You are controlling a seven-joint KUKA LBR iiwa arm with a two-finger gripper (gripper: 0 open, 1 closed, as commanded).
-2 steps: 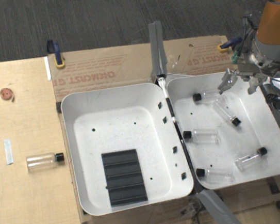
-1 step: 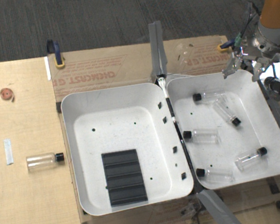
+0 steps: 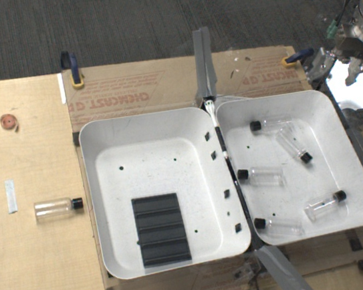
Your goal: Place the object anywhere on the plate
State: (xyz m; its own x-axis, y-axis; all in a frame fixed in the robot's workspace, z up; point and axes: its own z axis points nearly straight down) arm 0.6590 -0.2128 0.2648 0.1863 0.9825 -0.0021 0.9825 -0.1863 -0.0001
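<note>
At the view's upper right, beyond the right white bin (image 3: 340, 124) of clear black-capped vials (image 3: 325, 206), the gripper (image 3: 351, 48) hangs, its jaw state unreadable.

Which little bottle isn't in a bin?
The bottle lying on the wooden bench, left of the left bin. The other five bottles all lie inside the right bin.

arm's wrist end (image 3: 353, 27) sits at upper right, fingers indistinct.
</note>
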